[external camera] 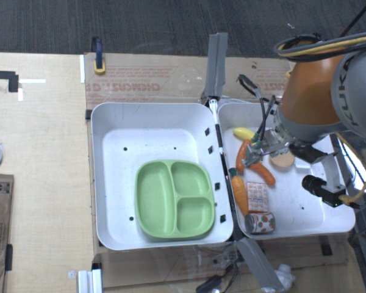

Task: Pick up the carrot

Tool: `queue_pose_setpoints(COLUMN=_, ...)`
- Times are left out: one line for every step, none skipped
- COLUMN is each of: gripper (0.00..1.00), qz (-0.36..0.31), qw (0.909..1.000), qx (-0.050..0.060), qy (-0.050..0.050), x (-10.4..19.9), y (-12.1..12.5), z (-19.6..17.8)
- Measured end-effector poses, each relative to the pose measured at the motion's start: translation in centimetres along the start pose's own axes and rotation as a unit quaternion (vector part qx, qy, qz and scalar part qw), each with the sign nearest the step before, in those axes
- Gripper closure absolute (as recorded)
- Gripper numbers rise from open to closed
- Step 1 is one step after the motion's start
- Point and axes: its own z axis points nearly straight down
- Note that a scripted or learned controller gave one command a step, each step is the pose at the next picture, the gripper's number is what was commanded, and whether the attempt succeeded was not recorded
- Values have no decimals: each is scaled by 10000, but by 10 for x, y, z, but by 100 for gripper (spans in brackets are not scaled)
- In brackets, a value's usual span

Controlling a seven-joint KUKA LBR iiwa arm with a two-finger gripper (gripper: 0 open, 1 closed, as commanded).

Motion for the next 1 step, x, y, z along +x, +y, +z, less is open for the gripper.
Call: queue_pose_setpoints(gripper=100, qz=-642, qw=9979, qx=-13, qy=-9, x=-45, y=-16, z=-19)
